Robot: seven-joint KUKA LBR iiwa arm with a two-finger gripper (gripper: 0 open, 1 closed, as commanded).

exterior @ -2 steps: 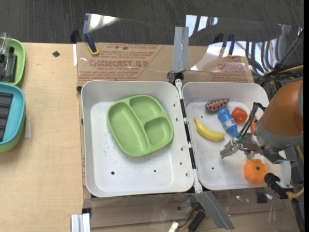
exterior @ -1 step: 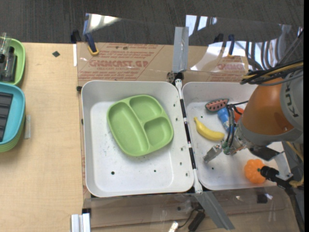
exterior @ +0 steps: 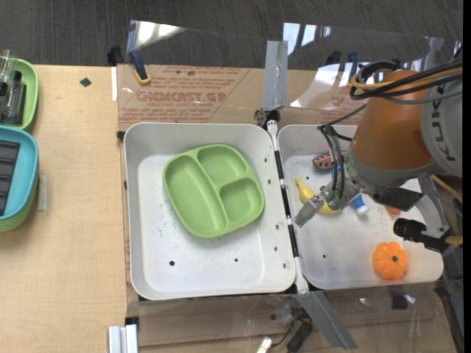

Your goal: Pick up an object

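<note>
Inside the right white bin (exterior: 324, 267), the pincer (exterior: 313, 208) hovers at a small yellow plastic banana (exterior: 304, 190); its grip state is unclear; the toy is likely light and slick, best grasped mid-body.

arm (exterior: 441, 134): grey casing, broad orange band, partial black lettering
cables: yellow and black, looped on top
tool (exterior: 318, 206): grey metal

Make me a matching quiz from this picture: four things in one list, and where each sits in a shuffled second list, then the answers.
Things:
1. green divided plastic plate
2. small orange toy pumpkin
3. yellow banana-shaped toy
4. stacked teal and green trays

Places:
A. near front corner of the right white bin
B. on the wooden bench, left of both bins
C. middle of the left white bin
D. right bin, beside the end effector

Pairs: 1-C, 2-A, 3-D, 4-B
</note>
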